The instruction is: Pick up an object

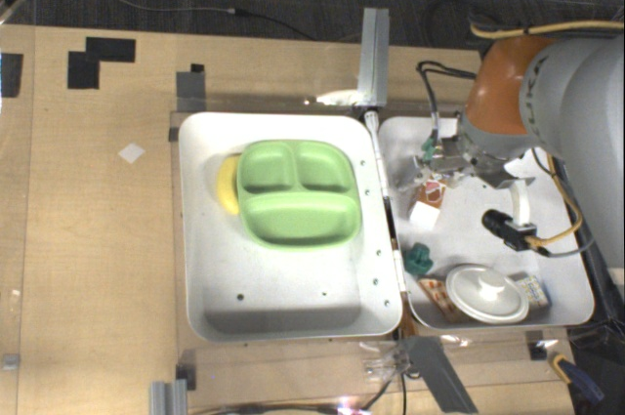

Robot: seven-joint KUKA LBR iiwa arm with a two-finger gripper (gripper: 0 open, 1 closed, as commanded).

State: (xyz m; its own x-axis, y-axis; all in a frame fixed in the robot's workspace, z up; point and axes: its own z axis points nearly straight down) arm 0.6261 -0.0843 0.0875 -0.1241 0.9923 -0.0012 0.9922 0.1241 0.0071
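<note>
A green tray sat in the left bin over a yellow item. In the right bin, the end effector hung near the far left corner; its opening I could not tell. It was probably approaching the small carton just below, whose long axis ran near to far. Next: descend and close.

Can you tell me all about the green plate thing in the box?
The green tray looks like smooth plastic, with rounded corners and three sections: two small ones at the far side, one wide one nearer. It lies flat, right way up, in the left bin, toward its far end. A yellow object peeks from under its left edge.
</note>
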